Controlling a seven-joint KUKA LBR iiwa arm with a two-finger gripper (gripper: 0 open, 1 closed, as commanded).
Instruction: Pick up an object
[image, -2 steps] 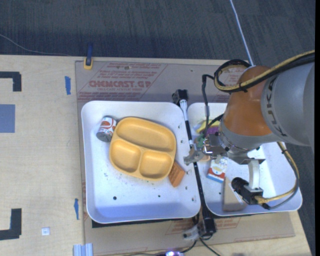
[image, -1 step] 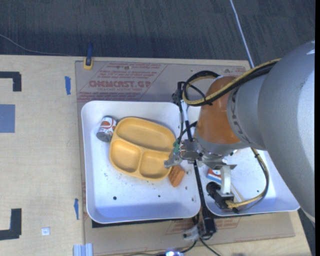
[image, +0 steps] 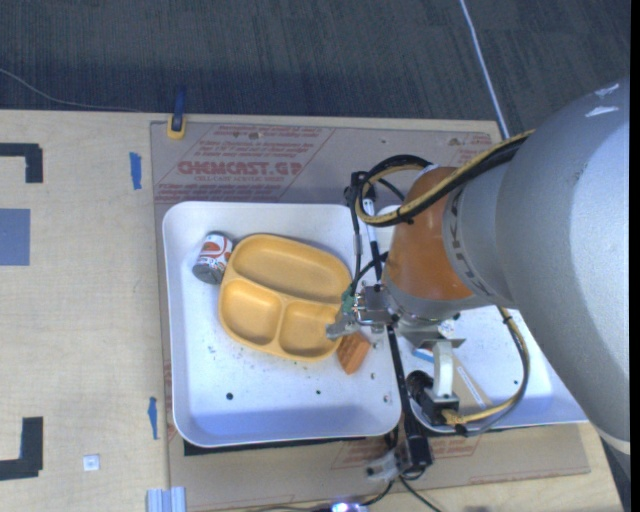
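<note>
Desk (image: 80, 300): pale wood surface with black corner marks and strips of blue tape at its left; a brown printed cardboard sheet lies on it beneath the bins.

Left bin (image: 190, 400): shallow, white, with rounded corners, sitting on the cardboard; small dark specks dot its floor.

Can (image: 211, 257): a small crushed can with red and silver print, lying in the upper left part of the left bin, touching the left edge of the tray.

Tray (image: 283, 295): a yellow plastic plate divided into three compartments, one long and two smaller, lying face up and a little askew in the middle of the left bin.

Orange object (image: 352, 353): a small orange-brown piece on the bin floor just beside the lower right corner of the tray, near the bin's right wall.

End effector (image: 352, 318): low over the right edge of the left bin, at the right rim of the tray and just above the orange object. Its metal tip is small and partly hidden by the wrist, so I cannot tell whether it is spread or pressed together, nor whether it pinches anything.

Arm (image: 540, 230): large and grey with an orange band, reaching in from the right, black and yellow cables looped around the wrist.

Right bin (image: 500, 405): white, mostly covered by the arm; only its lower part can be seen.
</note>
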